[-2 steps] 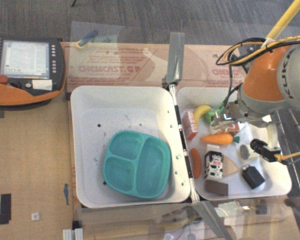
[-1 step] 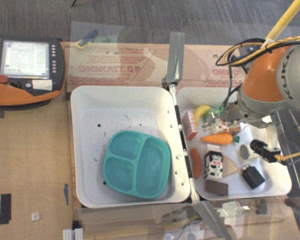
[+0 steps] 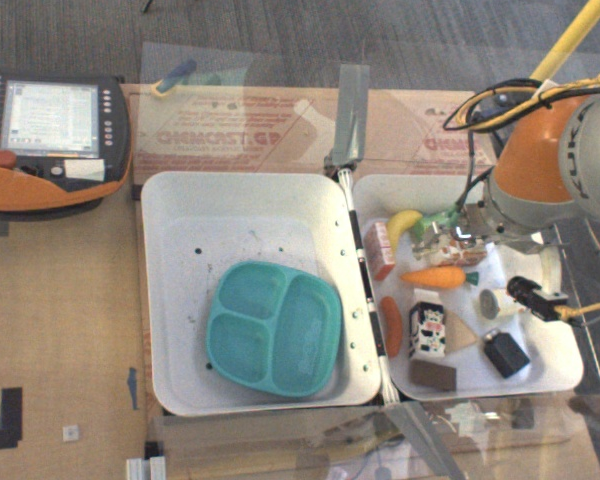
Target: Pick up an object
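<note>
The right bin [image 3: 570,368] holds several small objects: a yellow banana [image 3: 404,224], a pink box [image 3: 380,249], an orange carrot [image 3: 435,278], a red sausage [image 3: 391,326], a black-and-white carton [image 3: 429,329], a brown block [image 3: 432,374], a tan wedge [image 3: 461,334], a grey cylinder [image 3: 488,304] and a black block [image 3: 506,353]. My gripper [image 3: 446,245] hangs low over the upper middle of this bin, just above the carrot and right of the banana. A green item [image 3: 442,217] shows beside it. The arm's grey and orange wrist [image 3: 540,163] hides the bin's far right corner.
The left bin [image 3: 180,218] holds a teal divided plate [image 3: 274,328]. A grey divider bar [image 3: 351,128] runs up from between the bins. An orange and grey control pendant [image 3: 50,138] lies at the far left on the bench. Cables [image 3: 485,108] loop above the wrist.
</note>
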`<action>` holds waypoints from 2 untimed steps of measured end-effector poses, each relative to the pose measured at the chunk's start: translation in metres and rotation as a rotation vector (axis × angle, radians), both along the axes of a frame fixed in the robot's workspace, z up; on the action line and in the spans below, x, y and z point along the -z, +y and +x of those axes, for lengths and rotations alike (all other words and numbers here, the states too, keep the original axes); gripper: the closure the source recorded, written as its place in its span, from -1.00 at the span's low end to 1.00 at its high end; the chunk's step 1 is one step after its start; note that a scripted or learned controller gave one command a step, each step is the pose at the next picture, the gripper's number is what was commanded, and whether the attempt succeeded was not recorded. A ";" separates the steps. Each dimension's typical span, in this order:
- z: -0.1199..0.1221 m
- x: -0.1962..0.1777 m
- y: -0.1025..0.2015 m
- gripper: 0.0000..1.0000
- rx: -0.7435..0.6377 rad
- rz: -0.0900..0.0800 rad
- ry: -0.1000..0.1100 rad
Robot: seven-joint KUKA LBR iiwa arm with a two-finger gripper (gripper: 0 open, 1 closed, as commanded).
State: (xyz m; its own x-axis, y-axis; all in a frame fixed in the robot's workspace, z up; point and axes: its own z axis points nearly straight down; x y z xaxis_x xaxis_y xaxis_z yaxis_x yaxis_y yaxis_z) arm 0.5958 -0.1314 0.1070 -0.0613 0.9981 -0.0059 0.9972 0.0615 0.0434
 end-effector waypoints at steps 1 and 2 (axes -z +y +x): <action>0.004 -0.016 -0.005 1.00 0.004 -0.009 -0.020; 0.017 -0.006 -0.020 1.00 0.055 0.022 0.023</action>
State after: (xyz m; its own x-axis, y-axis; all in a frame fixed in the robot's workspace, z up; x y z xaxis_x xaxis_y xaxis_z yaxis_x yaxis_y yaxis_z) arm 0.6124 -0.1511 0.1127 -0.0059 0.9998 0.0172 0.9998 0.0056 0.0211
